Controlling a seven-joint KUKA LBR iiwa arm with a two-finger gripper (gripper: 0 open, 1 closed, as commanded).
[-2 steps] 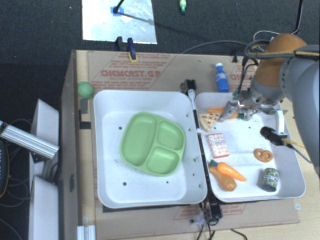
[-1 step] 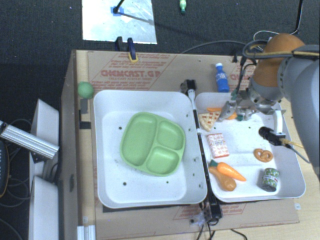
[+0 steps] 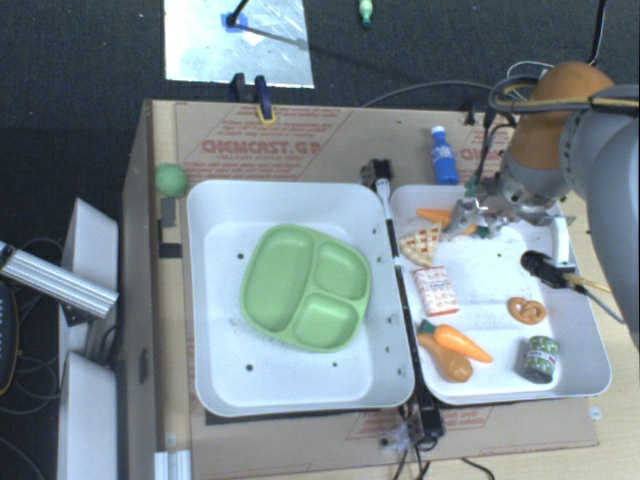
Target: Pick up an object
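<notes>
The right bin [image 3: 585,368] holds several small things. A waffle-patterned slice [image 3: 421,244] and a small orange piece [image 3: 432,214] lie at its back left. A red and white box [image 3: 436,291] sits near the middle, with a carrot [image 3: 461,341] and a brownish-orange piece [image 3: 453,368] in front of it. A pretzel [image 3: 526,311] and a dark green can [image 3: 540,358] lie at the front right. My gripper [image 3: 470,218] is low over the bin's back edge, just right of the orange piece and above the slice.
The left bin [image 3: 225,368] holds a green divided plate [image 3: 305,286]. A blue bottle [image 3: 443,155] stands on the bench behind the right bin. A green ball [image 3: 171,179] rests at the bench's left edge, and a blue clamp [image 3: 262,96] at its back.
</notes>
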